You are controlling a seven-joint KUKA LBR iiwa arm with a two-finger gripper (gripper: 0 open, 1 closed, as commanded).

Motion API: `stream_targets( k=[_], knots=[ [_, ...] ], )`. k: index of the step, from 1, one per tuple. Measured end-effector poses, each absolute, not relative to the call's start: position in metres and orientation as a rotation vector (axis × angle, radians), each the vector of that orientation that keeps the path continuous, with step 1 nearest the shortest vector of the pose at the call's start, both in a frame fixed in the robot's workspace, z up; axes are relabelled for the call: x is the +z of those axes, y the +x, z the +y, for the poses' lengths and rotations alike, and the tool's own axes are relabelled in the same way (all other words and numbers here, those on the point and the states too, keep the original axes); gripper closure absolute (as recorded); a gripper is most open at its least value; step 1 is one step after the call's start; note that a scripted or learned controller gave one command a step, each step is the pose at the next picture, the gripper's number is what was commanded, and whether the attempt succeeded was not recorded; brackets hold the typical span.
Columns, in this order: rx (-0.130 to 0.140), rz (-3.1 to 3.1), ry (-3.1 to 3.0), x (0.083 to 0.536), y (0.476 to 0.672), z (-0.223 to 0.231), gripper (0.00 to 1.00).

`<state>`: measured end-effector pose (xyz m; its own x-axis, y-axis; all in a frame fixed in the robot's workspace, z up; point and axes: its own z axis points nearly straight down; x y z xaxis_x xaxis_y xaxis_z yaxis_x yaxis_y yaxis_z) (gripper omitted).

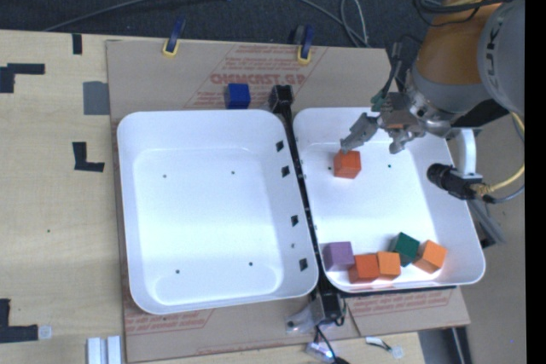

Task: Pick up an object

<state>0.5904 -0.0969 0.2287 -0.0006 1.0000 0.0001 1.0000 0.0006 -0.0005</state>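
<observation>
Jaws: spread apart, nothing between the two fingers; the gripper point(380, 132) hangs over the back half of the right bin point(444, 222).
Arm: grey with an orange band, reaching in from the right of the camera view.
Target candidate: orange-red cube point(346, 164), alone on the right bin's floor, toward its back-left part.
Key relation: the cube lies just beside and below-left of the jaws as seen from above; the left finger tip point(352, 140) points down toward it. Height above the cube is hard to read from this slanted view, so contact cannot be confirmed; the tip appears just clear of the cube's top.
Long axis: none worth noting; the cube is about equal on all sides and sits slightly turned to the bin walls.
Right bin contents: besides the lone cube, a cluster along the front wall — purple block point(339, 255), red-orange block point(367, 267), small orange block point(389, 263), green block point(407, 248), orange block point(432, 256), touching or nearly so.
Left bin point(136, 209): white floor, no loose items seen.
Surface: a blue block point(238, 95) rests on the cardboard behind the left bin, outside both bins.
Assessment: pick not yet made. The next move likely calls for a short shift toward the cube before descending and clamping.
</observation>
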Motion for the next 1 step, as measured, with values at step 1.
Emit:
stream_targets(
  k=[1],
  knots=[
    [0.011,-2.215,-2.216,0.1185,0.6173,-0.1118,0.00]
  ],
)
